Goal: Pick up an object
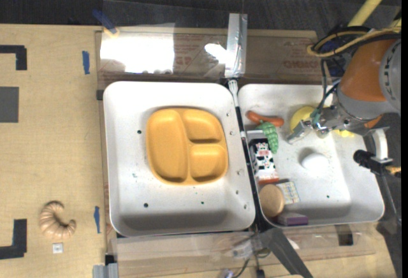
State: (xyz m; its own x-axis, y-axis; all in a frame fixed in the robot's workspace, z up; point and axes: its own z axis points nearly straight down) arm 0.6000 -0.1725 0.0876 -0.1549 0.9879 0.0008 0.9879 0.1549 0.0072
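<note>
Dark carpet is showing behind a tan table [51, 143] bearing two white bins. Left bin [121, 206] is holding a yellow divided plate [187, 145] at centre. Right bin [366, 203] is holding clutter: orange carrot toy [263, 118] at 11 o'clock, green toy [273, 137] just below it, printed carton [263, 160] along 9 o'clock wall, round wooden piece [271, 199] and purple block [293, 220] at 7 o'clock, white ball [313, 160] at centre, yellow object [301, 117] at 12 o'clock. Gripper [299, 132] is reaching in from 3 o'clock, hovering just beside yellow object, above white ball. Fingers: cannot tell whether apart or together. Tan curled toy [57, 219] is lying on table, well apart, at 8 o'clock.
</note>
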